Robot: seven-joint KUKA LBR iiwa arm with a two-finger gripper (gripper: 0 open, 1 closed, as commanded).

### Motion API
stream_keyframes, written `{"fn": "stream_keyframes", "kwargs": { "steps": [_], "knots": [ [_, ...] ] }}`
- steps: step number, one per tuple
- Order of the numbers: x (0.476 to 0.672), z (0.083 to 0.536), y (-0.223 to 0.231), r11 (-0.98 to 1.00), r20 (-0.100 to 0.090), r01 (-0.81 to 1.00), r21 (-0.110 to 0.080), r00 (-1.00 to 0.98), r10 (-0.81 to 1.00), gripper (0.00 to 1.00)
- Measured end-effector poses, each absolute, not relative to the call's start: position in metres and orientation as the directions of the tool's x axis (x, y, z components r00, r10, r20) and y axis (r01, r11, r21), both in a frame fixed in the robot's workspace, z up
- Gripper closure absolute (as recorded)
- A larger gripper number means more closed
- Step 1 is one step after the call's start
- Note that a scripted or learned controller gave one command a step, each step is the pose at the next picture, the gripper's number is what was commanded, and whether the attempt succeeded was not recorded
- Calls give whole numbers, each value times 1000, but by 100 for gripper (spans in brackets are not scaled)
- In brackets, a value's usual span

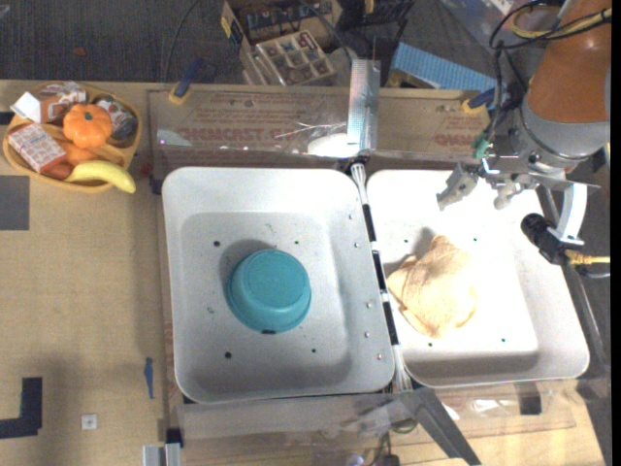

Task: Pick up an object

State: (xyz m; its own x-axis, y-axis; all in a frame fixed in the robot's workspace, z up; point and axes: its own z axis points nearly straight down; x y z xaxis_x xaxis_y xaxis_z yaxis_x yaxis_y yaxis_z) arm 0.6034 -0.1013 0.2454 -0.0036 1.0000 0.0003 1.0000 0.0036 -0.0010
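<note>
Wooden bench (78,299) fills the lower left of the camera view, with dark floor and clutter beyond its far edge. At the bench's far left corner sits one yellow bowl (68,178) holding toy food: one orange pumpkin (87,126), one banana (103,174) lying along the front rim, and a few small boxes that are hard to make out.

Moving right, the first of two white bins (194,212) holds one thing only, a teal bowl (270,290) turned upside down, resting near the bin's middle and well apart from every wall. A cardboard panel (252,124) stands along the back of both bins.

The second white bin (543,348) touches the first along their shared edge. One tan, crumpled cloth-like object (434,284) lies in it, left of centre, its left side close to the wall beside the first bin.

Above the far right corner of that bin hangs the arm (572,76), grey with its orange band at the top. The gripper (480,188) points down and leftward, its two fingers spread apart with open space between them; nothing sits between them and they touch nothing. The tan object lies below and left of the fingers, apart from them.
</note>
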Motion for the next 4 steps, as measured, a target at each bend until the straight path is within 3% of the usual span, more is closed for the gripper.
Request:
{"fn": "stream_keyframes", "kwargs": {
  "steps": [1, 2, 3, 4],
  "knots": [
    [604, 256, -102, 2, -1, 1000, 3, -2, 1000, 100],
    [604, 256, -103, 2, -1, 1000, 2, -2, 1000, 0],
    [578, 95, -118, -108, -1, 994, 4, 108, 994, 0],
    [578, 105, -120, -114, -1, 993, 6, 114, 994, 100]
  ]
}}
